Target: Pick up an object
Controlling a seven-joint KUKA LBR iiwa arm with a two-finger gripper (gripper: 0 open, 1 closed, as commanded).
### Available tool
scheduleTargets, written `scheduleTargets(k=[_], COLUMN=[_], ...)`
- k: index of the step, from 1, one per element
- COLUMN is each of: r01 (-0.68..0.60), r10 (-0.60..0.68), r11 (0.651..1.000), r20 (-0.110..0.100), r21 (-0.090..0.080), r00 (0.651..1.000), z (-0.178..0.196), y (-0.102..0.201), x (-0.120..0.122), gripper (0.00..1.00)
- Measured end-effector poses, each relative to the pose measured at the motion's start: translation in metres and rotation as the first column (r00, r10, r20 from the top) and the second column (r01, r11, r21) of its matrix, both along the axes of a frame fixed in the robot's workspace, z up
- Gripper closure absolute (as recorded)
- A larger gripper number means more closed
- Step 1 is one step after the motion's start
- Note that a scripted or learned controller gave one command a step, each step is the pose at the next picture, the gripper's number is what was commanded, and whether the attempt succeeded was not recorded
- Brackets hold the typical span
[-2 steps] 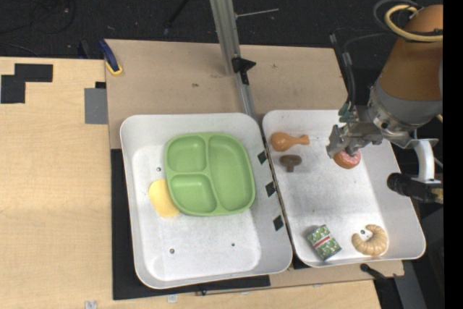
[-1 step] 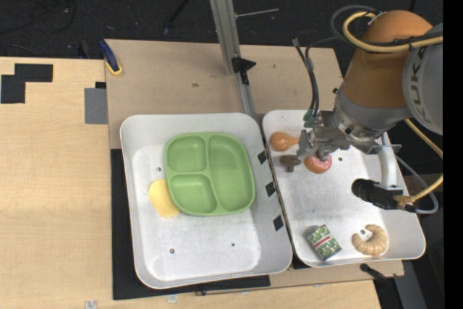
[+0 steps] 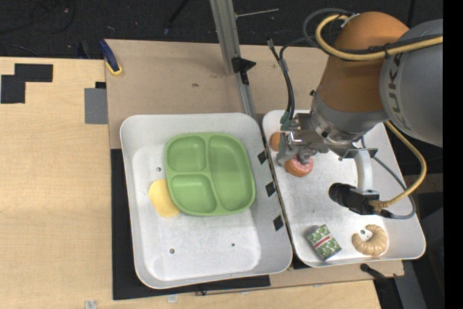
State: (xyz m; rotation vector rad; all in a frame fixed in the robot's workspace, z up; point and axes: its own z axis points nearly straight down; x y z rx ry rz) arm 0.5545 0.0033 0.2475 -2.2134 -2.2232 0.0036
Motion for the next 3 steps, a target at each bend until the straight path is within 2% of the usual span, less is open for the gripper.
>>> scheduleTargets(k=[1,2,3], r01=[-0.001,-0.001,0.002], r10=[0.001,0.001,-0.002], r11=[1.0,1.0,1.0], r20=[-0.001,-0.002,0.0], r21=[0.001,0.0,-0.002], r00=[1.0,1.0,1.0], z=[0.003,-0.01,-0.009], y=[0.05,0.102,0.1], x=[-0.01,-0.022,-0.022], gripper=[1.0,1.0,0.0])
